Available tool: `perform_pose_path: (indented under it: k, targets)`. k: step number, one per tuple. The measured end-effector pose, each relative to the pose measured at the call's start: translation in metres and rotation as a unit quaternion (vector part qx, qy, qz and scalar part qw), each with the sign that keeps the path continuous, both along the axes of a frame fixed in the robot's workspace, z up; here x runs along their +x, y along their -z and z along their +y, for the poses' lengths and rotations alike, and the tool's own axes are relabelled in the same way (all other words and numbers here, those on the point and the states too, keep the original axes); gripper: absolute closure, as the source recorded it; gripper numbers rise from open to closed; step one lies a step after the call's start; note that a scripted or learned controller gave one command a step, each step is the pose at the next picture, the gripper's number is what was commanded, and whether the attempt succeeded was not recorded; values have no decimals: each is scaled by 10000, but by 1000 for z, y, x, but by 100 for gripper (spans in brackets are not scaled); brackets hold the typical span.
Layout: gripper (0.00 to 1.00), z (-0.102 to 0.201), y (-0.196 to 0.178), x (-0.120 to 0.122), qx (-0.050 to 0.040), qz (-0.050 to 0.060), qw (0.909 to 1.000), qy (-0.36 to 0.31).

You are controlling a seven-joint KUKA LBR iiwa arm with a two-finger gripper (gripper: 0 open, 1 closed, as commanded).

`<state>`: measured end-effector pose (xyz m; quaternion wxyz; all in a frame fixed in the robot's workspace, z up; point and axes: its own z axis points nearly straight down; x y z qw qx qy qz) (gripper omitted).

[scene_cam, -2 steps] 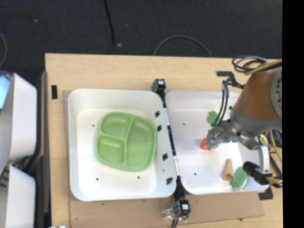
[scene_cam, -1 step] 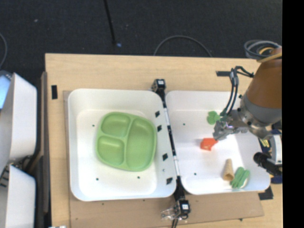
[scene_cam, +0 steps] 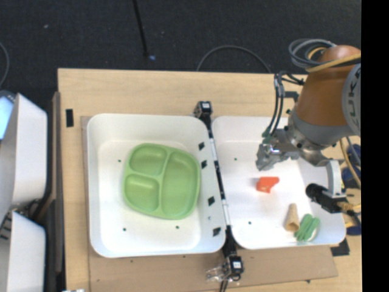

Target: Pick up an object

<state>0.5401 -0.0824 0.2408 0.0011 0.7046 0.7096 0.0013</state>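
Far left of the frame: white boxes (scene_cam: 27, 157) beside the wooden bench (scene_cam: 152, 81). Left of centre: a shallow white bin (scene_cam: 100, 236) bearing a green divided plate (scene_cam: 162, 180) with three compartments, lying flat, nothing on it. Down the middle: the seam where both bins meet, with small black clips (scene_cam: 202, 109) at top and bottom.

Right of centre: the second bin (scene_cam: 237, 139), holding the loose items. Nearest candidate for a pick: an orange piece (scene_cam: 267, 184), lying on the bin floor about mid-height of the frame, its longer side running roughly left to right with a slight tilt. Directly above it in the frame, just beside but apart from it: the gripper (scene_cam: 265, 157), hanging over the bin floor with nothing seen between its tips; whether spread or closed, cannot tell from this slant.

Further right and lower: a tan cone-like piece (scene_cam: 293, 218) touching a green pod-like piece (scene_cam: 307, 228), both near the bin's lower right corner, well apart from the gripper.

Judged from this: orange piece closest, a short shift toward the frame's bottom and a descent needed, ideally closing across its shorter side
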Motion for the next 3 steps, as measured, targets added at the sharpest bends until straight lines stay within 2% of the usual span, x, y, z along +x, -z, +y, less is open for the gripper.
perform_pose_path:
  k: [2, 3]
  targets:
    - [100, 110, 12, 40, 2, 9, 10000, -3]
    - [100, 149, 8, 57, 5, 7, 10000, 1]
